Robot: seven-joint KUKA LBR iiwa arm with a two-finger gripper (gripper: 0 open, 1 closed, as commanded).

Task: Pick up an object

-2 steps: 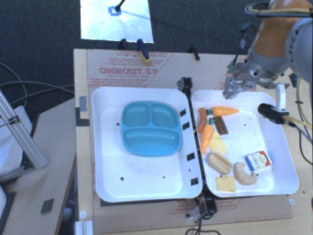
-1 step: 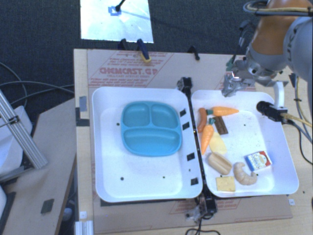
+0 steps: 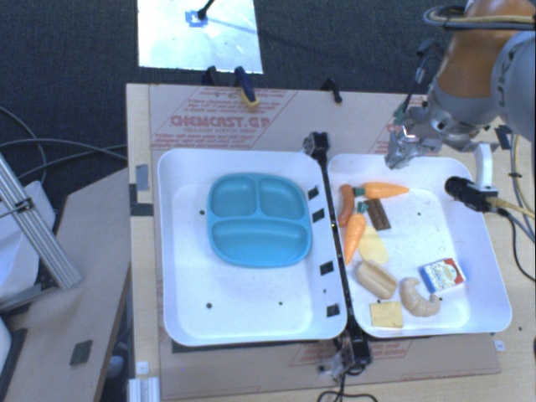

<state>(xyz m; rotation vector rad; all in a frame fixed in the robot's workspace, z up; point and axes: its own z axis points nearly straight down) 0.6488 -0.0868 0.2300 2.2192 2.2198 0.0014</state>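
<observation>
Above the right shallow white bin's (image 3: 477, 249) far rim hangs the metal pincer (image 3: 402, 152); whether it is open or closed, I cannot tell. Below it lies a long orange plastic carrot (image 3: 387, 190).

Two bins showing white: left bin (image 3: 180, 249), right bin (image 3: 477, 249). Divided plate (image 3: 258, 220) in left bin showing light blue. In right bin: carrots (image 3: 385, 190) showing orange, one with green end; brown bar (image 3: 378, 213); pale yellow piece (image 3: 373, 248); tan hot-dog bun (image 3: 376, 279); beige croissant (image 3: 419, 296); yellow cracker (image 3: 386, 314); small carton (image 3: 441, 275) showing white with blue and red print. Board (image 3: 219, 120) under bins showing tan with red lettering. Arm (image 3: 481, 53) showing grey with orange band. Floor (image 3: 67, 48) showing dark blue-grey.
</observation>
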